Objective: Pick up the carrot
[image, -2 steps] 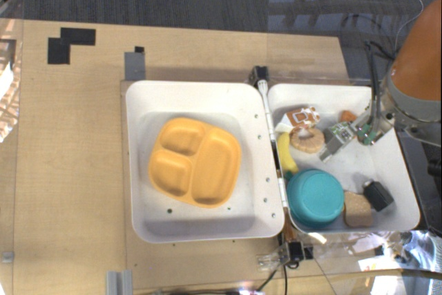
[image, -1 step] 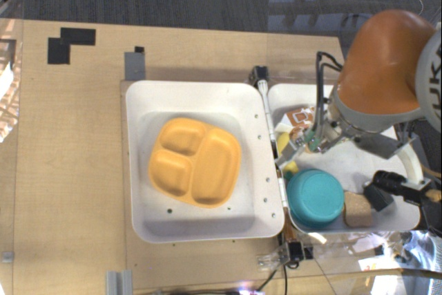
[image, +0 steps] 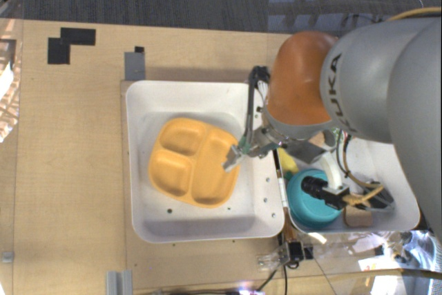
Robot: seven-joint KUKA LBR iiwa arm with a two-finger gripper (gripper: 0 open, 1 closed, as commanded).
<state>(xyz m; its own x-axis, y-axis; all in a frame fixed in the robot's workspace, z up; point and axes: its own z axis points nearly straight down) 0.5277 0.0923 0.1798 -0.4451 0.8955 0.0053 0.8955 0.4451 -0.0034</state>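
Note:
My gripper hangs low over the right edge of a yellow-orange divided plate that lies in the left bin. Nothing shows in the gripper. A thin orange piece, possibly the carrot, lies in the right bin beside a black object. It is well to the right of the gripper. The big grey arm with its orange band covers much of the right bin.
In the right bin a teal bowl sits by the dividing wall, with a yellow item behind it and a brown block to its right. Cables run along the bench's front edge.

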